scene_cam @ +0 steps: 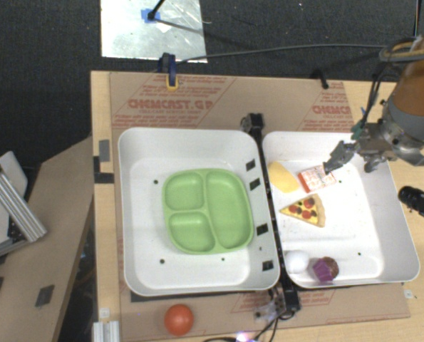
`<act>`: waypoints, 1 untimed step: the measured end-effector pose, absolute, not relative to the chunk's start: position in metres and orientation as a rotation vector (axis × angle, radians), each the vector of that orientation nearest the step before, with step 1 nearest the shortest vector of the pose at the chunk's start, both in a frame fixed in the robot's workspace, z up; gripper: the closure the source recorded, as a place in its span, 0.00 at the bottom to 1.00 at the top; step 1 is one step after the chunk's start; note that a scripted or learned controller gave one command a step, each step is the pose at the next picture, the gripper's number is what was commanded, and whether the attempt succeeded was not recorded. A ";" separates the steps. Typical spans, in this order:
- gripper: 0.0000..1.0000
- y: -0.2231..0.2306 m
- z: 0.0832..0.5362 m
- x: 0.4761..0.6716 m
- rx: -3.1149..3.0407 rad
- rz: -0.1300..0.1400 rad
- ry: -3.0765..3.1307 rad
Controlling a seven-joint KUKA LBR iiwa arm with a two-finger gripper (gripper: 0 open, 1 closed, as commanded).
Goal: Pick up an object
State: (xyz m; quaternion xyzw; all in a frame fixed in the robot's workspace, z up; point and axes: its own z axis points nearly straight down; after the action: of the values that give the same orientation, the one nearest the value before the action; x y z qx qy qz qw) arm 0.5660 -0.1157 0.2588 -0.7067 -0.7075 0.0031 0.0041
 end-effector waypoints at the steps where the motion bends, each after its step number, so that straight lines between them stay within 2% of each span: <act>1: 0.00 -0.115 0.265 0.568 -2.218 -0.001 -2.226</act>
State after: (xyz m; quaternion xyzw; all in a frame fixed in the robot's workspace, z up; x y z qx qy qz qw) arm 0.5680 -0.1155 0.2652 -0.7058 -0.7084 -0.0004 -0.0005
